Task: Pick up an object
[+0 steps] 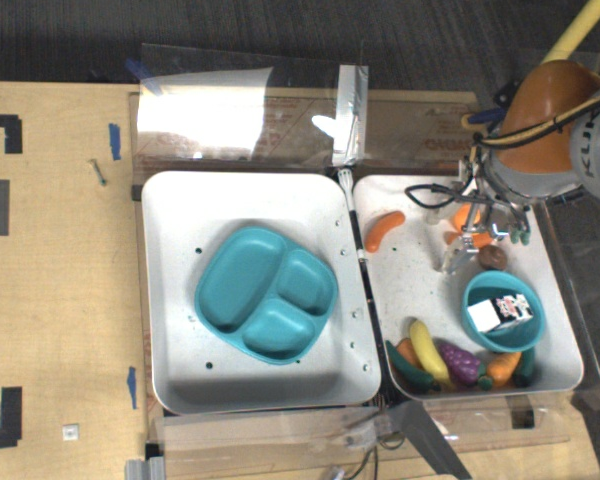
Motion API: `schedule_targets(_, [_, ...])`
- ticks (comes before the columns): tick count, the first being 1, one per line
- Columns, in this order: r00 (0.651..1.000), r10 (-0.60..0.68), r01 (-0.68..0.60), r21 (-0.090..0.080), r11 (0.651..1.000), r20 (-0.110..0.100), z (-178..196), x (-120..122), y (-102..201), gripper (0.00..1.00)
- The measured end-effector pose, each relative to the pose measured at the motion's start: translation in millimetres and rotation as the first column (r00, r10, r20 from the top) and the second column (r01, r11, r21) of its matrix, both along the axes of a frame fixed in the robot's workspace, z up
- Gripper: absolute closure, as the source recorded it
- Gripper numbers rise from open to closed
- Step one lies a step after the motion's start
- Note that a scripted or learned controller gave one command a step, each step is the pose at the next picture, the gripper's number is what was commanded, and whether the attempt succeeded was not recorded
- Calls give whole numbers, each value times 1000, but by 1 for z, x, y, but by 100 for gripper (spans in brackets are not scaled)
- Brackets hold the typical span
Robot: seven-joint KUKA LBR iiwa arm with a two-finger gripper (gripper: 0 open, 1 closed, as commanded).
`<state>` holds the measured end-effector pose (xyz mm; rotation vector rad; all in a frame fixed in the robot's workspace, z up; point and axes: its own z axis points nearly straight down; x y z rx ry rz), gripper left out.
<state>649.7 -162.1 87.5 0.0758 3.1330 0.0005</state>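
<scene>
- Currently the gripper (467, 251) hangs low over the right bin (565, 298), near its far right corner; fingers spread, nothing between them.
- Brown round object (493, 257) sits just beside the fingers — probably the target.
- Orange carrot-like piece (383, 229) lies alone near the far left corner: an easier pick.
- Teal bowl (504, 313) and toy produce crowd the near edge.
- Left bin (170, 268) carries a teal divided tray (266, 293).

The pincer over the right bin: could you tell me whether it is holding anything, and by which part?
It cannot be told: the pincer hangs beside a brown object, its tips too blurred to judge.
</scene>
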Motion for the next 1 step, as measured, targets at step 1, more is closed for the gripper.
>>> schedule_targets(1, [1000,24,-24,-2,1000,4,0,7,1,0])
